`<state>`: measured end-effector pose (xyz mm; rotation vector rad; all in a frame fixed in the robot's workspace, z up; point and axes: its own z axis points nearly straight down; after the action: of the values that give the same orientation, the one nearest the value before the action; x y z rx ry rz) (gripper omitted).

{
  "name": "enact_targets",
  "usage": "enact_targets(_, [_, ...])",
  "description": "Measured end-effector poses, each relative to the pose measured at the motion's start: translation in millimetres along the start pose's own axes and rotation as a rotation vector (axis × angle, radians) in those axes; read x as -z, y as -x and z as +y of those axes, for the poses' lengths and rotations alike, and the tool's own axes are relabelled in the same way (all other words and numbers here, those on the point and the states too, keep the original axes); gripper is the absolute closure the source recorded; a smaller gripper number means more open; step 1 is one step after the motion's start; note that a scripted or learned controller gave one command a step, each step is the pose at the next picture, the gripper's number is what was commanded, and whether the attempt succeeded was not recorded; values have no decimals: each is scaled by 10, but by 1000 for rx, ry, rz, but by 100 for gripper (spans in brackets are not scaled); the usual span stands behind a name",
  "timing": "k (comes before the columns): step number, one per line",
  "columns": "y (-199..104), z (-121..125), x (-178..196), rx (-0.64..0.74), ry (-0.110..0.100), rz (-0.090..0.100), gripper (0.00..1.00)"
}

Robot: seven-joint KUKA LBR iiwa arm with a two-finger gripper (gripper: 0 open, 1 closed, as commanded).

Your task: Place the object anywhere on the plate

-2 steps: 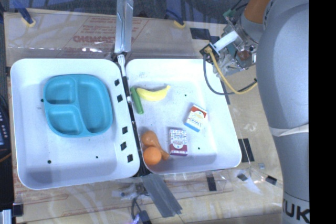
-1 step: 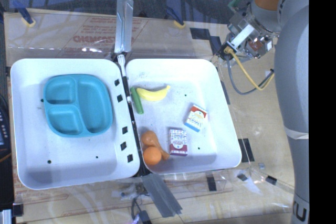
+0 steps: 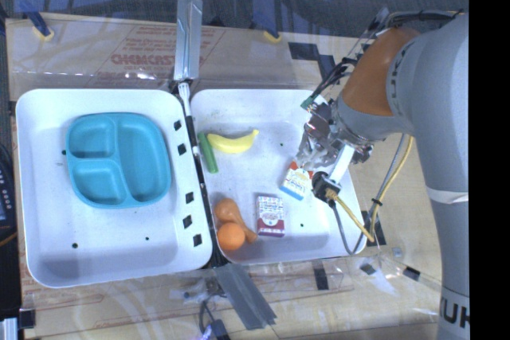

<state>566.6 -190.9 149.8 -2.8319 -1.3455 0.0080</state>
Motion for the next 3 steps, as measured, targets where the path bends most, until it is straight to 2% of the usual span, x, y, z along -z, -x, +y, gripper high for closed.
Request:
enact_targets(1, [-1336,-52,616,-26,6,4,100])
enact_targets(2, [-1100,-26,677,149,3,0,100])
enact_targets(3, [-687,-411,-149,663,2,-2,100])
